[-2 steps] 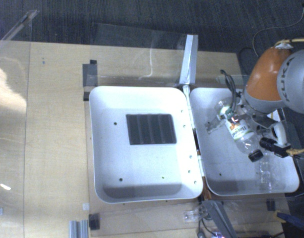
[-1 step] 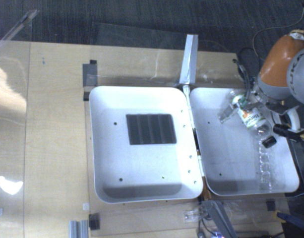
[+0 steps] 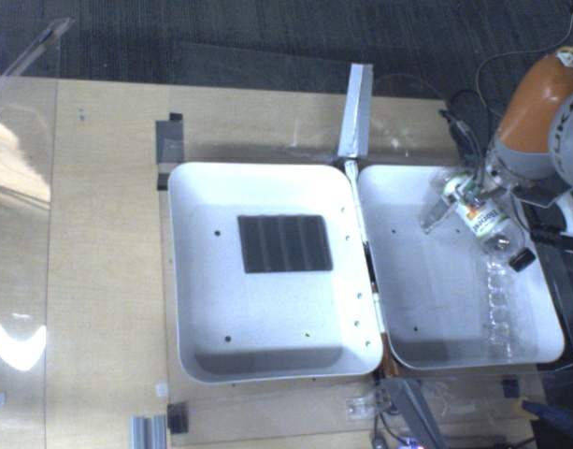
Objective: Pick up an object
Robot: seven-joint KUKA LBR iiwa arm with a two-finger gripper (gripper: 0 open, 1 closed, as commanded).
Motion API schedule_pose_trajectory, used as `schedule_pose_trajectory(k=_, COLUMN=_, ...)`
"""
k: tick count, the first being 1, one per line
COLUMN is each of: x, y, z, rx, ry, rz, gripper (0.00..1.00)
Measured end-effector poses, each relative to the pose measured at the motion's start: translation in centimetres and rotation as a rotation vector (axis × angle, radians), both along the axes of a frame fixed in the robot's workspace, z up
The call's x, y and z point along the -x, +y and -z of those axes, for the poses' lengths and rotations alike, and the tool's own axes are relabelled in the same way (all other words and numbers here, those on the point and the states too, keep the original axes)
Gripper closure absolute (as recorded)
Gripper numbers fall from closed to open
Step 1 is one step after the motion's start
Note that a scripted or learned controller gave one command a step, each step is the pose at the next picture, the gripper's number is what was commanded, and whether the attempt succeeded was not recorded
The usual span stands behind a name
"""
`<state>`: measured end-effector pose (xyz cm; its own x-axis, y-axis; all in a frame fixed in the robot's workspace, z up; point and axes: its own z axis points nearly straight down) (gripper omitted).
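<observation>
In the left bin (image 3: 193, 279) a dark grey ribbed rectangular pad (image 3: 284, 243) lies flat, slightly behind the middle. My gripper (image 3: 457, 199) is low over the far right corner of the right bin (image 3: 408, 335). Right beside it, toward the bin's right wall, is a small clear bottle with a white, orange and green label (image 3: 482, 219); whether the gripper grips it cannot be made out. A clear plastic strip of bubbles (image 3: 496, 309) lies along the right bin's right side.
The arm's grey body with the orange band (image 3: 538, 110) hangs over the back right corner. A metal post (image 3: 355, 110) stands behind the gap between the bins. The wooden bench (image 3: 90, 251) extends to the left.
</observation>
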<state>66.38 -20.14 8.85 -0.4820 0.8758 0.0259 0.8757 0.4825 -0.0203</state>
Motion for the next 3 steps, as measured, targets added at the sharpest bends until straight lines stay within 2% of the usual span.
schedule_pose_trajectory(k=3, x=0.64, y=-1.33, z=0.23, rx=0.006, ry=0.001, rz=-0.305, gripper=0.0)
